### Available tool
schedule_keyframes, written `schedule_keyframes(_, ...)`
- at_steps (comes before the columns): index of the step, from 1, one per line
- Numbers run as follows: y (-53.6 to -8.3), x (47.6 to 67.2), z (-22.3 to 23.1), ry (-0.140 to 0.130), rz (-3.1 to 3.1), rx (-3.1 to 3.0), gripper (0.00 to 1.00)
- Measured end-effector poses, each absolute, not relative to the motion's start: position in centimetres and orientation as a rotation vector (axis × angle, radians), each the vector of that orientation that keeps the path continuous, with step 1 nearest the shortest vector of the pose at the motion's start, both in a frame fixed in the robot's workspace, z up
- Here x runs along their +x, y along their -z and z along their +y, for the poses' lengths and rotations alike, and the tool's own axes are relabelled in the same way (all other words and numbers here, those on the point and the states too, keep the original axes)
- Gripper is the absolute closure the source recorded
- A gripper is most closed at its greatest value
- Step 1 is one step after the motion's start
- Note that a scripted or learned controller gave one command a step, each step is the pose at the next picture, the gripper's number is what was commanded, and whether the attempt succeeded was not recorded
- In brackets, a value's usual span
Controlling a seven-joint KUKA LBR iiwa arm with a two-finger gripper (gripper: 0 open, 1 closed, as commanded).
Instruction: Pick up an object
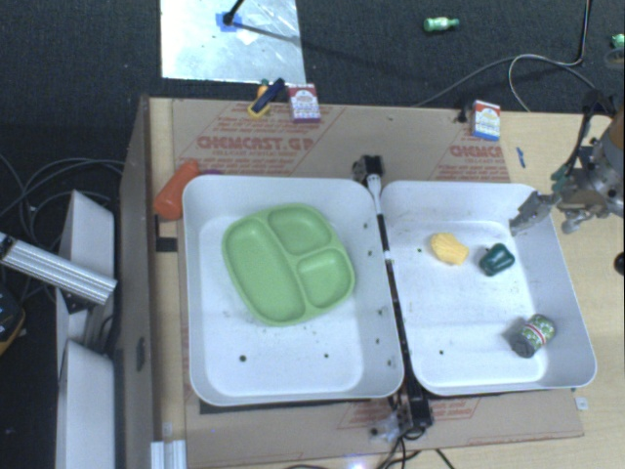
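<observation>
camera view
gripper (538, 212): at right bin's upper right rim, nothing between fingers; open or closed: can't tell
objects: yellow lump (449, 249) and dark green piece (497, 259) just left of and below gripper, can (531, 335) well below it
surface: cardboard sheet (254, 143) on bench, dark floor behind
left bin (220, 369): green divided plate (288, 262)
right bin (571, 355): lump, green piece, can
</observation>
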State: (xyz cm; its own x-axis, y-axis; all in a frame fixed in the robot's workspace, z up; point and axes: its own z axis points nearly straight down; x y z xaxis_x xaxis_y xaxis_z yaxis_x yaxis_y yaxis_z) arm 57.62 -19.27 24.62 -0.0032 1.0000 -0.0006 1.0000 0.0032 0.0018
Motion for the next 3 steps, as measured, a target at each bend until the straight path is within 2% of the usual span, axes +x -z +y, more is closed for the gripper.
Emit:
schedule_keyframes(1,-8.8,58.4,-19.0,0.003,2.225,2.223,0.0)
schedule_keyframes(2,-8.5,57.6,-20.7,0.0,2.222,2.219,0.0)
schedule_keyframes(3,-18.3,60.5,-13.7,-0.006,2.224,2.213,0.0)
